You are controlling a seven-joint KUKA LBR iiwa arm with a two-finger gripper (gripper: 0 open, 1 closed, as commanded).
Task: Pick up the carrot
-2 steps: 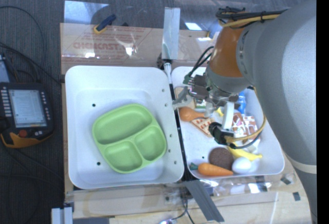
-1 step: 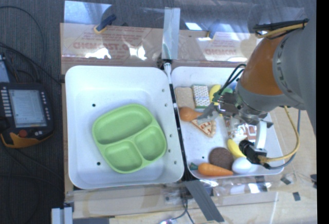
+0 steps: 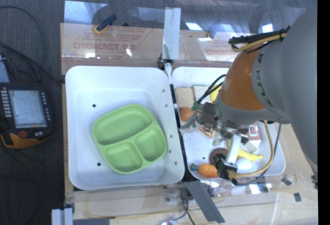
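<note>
Down in the right bin (image 3: 188, 77), the carrot (image 3: 208, 170) (stubby, orange) lies loose; fingers' state unclear.

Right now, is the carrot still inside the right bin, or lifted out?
Inside. The carrot lies on the floor of the right bin, near its front wall, beside the gripper, not between its fingers.

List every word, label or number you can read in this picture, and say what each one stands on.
Red lettering on the left cardboard panel behind the left bin: too faint to read with confidence.
Red lettering on the right cardboard panel behind the right bin: blurred, partly hidden by the arm.
Screen of the handheld pendant at the left edge: lines of text, too small to read.
Nothing else carries readable text.
</note>
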